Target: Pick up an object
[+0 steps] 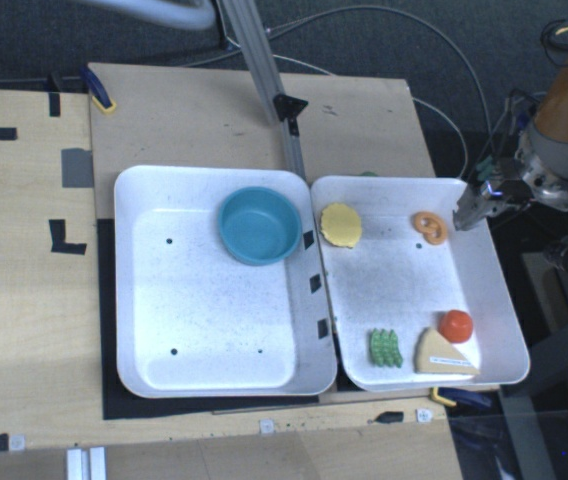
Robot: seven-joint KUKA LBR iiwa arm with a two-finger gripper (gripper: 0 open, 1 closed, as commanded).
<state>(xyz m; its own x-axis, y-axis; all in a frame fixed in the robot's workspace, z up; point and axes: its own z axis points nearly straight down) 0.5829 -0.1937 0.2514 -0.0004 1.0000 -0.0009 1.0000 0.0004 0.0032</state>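
I had the gripper (471, 211) hanging at the far right rim of the right bin (484, 268), tilted inward from the wrist; nothing lay between its fingers, and I could not tell how wide they stood. Nearest to it, just inside the rim, sat the small orange pretzel (429, 227), which I judged the likeliest pick. Further left lay a yellow disc (341, 225). At the near end were a red ball (455, 324) touching a cheese wedge (442, 354), and a green piece (385, 347) beside them. The left bin (164, 368) held a blue bowl (259, 225).
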